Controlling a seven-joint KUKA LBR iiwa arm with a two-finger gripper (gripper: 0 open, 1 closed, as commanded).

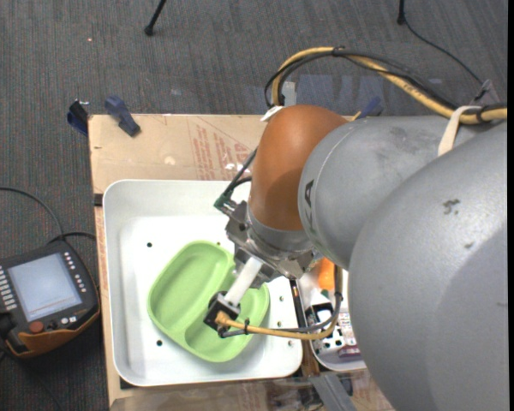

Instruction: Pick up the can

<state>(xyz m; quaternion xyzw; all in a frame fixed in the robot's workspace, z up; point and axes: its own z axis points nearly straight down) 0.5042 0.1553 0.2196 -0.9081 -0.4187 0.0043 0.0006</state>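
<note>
My gripper (pixel 270 259) hangs under the orange-banded wrist, over the right side of the left white bin (pixel 124 229). It sits just above the right rim of a light green shallow dish (pixel 188 294) that lies in that bin. The grey arm covers nearly all of the right bin (pixel 325 354) and whatever lies in it. A small orange thing (pixel 325 274) peeks out beside the wrist in that right bin; I cannot tell what it is.
The left bin's floor is bare white around the green dish, at the left and at the back. A cardboard sheet (pixel 171 144) lies behind the bins. A teach pendant (pixel 38 302) rests on the floor at the left.
</note>
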